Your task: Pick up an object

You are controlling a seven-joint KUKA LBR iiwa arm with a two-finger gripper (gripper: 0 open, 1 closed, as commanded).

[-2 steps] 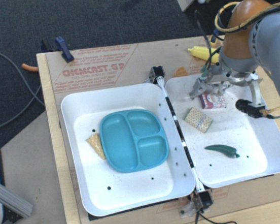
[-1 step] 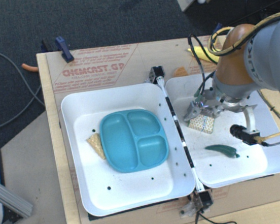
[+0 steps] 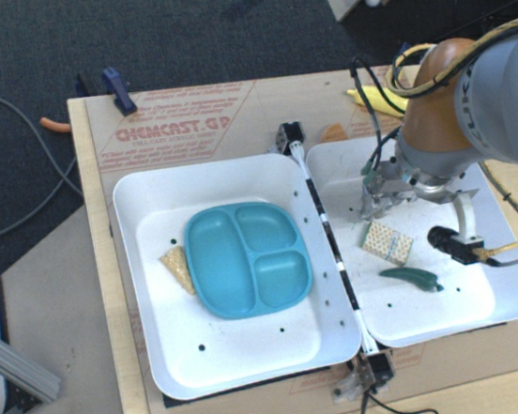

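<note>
In the right bin [image 3: 507,296] a beige speckled block [image 3: 387,242] lies tilted near the middle. A dark green pod-shaped piece [image 3: 412,278] rests just in front of it. My gripper [image 3: 378,203] hangs low in the bin's back left part, just behind the beige block and close above its far corner. Nothing is visibly held. The grey arm with its orange band comes in from the upper right.
The left bin [image 3: 137,217] holds a teal divided plate [image 3: 247,257], with a tan textured piece [image 3: 177,265] tucked under its left edge. A ridge with clamps [image 3: 324,231] separates the bins. Yellow objects [image 3: 372,97] lie on the bench behind the right bin.
</note>
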